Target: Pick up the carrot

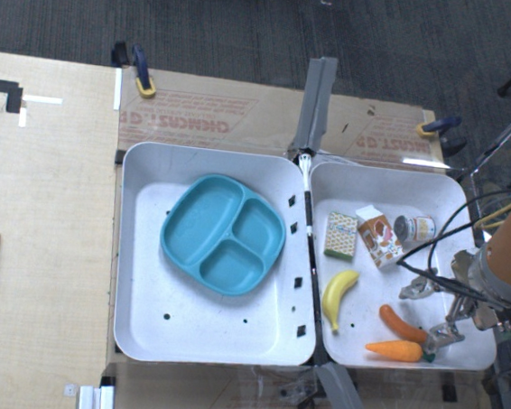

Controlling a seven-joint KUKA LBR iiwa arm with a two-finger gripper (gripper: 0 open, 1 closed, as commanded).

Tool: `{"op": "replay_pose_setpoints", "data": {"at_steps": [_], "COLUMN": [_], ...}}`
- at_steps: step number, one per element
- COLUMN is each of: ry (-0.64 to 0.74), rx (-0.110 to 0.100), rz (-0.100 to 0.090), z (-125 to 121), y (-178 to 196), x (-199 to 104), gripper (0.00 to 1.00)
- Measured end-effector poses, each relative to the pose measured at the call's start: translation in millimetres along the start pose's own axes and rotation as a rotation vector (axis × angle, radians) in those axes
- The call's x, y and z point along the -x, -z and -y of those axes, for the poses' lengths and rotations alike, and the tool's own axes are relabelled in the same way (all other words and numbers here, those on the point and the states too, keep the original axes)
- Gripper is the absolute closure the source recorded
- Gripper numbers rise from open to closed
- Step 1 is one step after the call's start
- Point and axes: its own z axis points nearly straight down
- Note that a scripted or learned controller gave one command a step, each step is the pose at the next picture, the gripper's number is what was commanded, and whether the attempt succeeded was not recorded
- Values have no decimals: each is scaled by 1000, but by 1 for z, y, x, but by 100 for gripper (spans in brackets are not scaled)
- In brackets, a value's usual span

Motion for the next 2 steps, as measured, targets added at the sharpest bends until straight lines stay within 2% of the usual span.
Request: {"op": "replay_pose_setpoints", "data": {"at_steps": [1,2], "ry": [-46,-255], "rx": [6,-5], "rz": [-15,0], "z": [-28,-1], "y": [26,1], "x": [60,7], "gripper": [0,0]}}
